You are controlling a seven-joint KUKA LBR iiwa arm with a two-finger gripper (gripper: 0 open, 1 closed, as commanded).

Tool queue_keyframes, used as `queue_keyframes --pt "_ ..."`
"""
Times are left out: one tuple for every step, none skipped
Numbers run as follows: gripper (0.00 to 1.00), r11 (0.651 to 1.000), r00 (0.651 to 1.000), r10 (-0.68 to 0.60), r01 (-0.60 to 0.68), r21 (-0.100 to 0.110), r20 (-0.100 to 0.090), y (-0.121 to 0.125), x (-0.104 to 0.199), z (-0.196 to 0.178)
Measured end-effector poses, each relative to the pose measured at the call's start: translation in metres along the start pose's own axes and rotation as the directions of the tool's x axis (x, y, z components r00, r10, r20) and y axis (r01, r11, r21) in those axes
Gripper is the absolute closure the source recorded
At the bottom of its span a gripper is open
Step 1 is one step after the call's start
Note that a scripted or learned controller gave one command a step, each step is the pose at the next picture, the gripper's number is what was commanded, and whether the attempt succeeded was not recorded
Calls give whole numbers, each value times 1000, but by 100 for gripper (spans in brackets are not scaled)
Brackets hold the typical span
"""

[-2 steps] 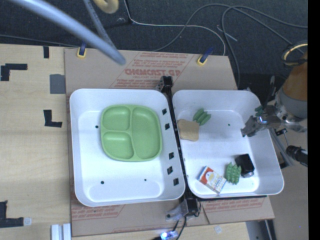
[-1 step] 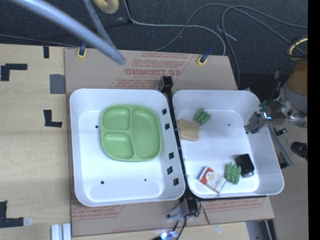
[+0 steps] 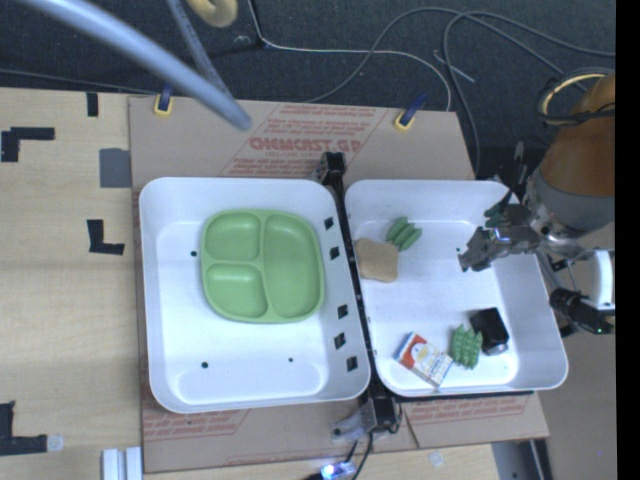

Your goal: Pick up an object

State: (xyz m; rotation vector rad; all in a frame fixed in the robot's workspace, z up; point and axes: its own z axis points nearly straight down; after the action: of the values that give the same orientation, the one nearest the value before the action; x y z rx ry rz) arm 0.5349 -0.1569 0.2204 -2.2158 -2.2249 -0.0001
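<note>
Two shallow white plastic bins sit side by side on a brown cardboard sheet [image 3: 300, 133] atop the wooden bench. The left bin [image 3: 170, 368] holds a light-green divided plate w/ three compartments [image 3: 263, 266], lying flat near the bin's middle.

The right bin [image 3: 440, 203] holds the loose items. Near its upper-left part, a small green ridged piece, maybe a toy veg [image 3: 403, 233], lies just above and touching, or nearly touching, a tan spongy block [image 3: 378, 260]. In the lower part, three things cluster: a small red-and-white printed carton [image 3: 424, 358] lying tilted, a green knobbly toy piece [image 3: 465, 347] just beside it on the right, and a small black boxy object [image 3: 490, 329] touching or just beside the green piece at upper right.

The grey arm w/ orange band [image 3: 580, 158] reaches in from the right, over the right bin's right wall. The dark two-finger gripper [image 3: 478, 255] hangs over the bin's upper-right area, above bare white floor, well apart from the tan block and above the black object. Nothing is seen between its tips; the view is too dark and small there, so whether it is parted or closed — can't tell.
</note>
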Motion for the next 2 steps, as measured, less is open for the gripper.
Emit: queue_keyframes --pt "100 1000 1000 -1 1 0 0 -2 53 -10" --pt "100 1000 1000 -1 1 2 0 -11 104 2"
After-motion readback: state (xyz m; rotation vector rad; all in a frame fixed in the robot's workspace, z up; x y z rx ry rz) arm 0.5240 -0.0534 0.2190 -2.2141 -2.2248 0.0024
